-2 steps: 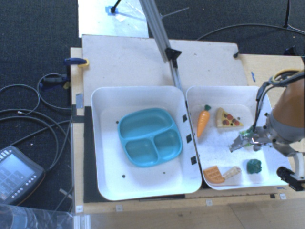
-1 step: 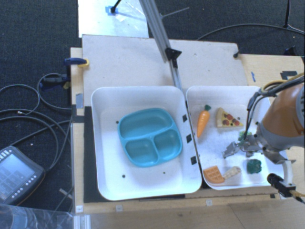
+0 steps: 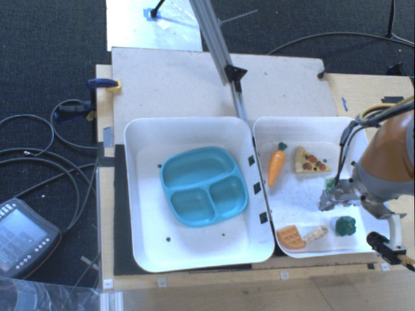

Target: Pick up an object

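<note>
No words, numbers or brand names can be read anywhere here. The small screen device (image 3: 23,238) on the floor at the lower left shows a pale display, but it is too blurry to make out any letters. The blue tape (image 3: 154,14) on the white board at the top has no writing that can be read.

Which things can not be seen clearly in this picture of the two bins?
- Hand, camera view: small and dark over the right bin; its state cannot be told.
- Something green beside the hand: mostly covered by it, so I cannot identify it.
- Arm: cut off by the right edge.
- Pale item beside the orange piece: too small to identify.
</note>
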